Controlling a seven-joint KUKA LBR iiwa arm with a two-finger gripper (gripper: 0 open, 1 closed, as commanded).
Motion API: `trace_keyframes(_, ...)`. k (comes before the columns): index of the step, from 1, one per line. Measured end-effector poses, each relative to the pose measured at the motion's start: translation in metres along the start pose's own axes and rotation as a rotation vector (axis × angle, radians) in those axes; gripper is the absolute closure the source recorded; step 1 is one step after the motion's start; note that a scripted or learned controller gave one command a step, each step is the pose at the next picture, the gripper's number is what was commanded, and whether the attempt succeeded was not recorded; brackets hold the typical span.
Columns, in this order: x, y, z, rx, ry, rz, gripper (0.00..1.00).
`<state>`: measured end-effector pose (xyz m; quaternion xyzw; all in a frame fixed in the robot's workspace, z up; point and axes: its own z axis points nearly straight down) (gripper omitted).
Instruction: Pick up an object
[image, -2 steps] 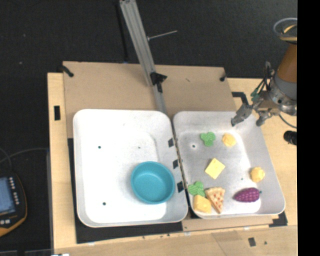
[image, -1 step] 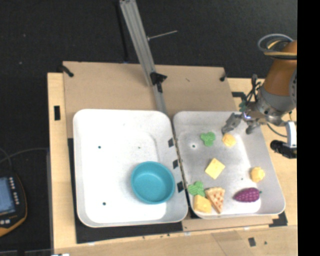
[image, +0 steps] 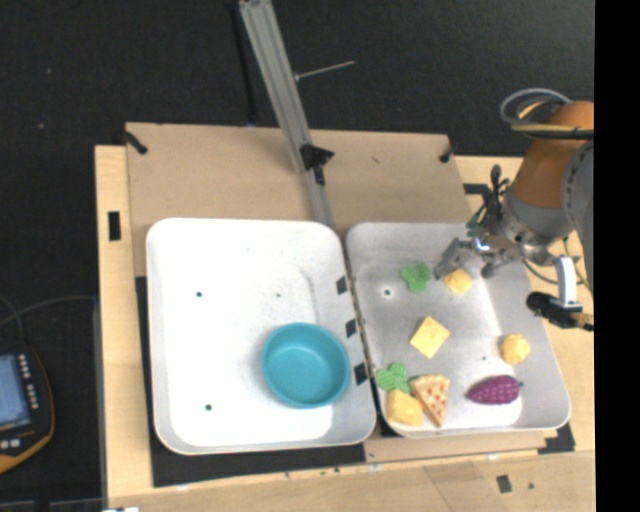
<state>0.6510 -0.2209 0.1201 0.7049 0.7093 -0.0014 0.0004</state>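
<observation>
Blue bowl (image: 304, 364) in left bin (image: 190, 250)

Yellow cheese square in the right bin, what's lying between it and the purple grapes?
Nothing: in the camera view, the bin floor between the cheese square and the grapes is bare. The pizza slice sits below that line.

bowl (image: 303, 364) in left bin (image: 200, 260) | food pieces (image: 430, 336) in right bin (image: 385, 250)

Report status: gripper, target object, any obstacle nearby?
Gripper low over right bin, grasp unclear. Small yellow piece just below it. Green piece close beside.
</observation>
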Motion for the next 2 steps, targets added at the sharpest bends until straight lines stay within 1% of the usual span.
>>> trace_keyframes(1, -0.001, 0.002, -0.015, -0.007, -0.005, -0.003, 1.00)
trace_keyframes(2, -0.004, -0.001, -0.080, -0.010, 0.000, 0.002, 1.00)
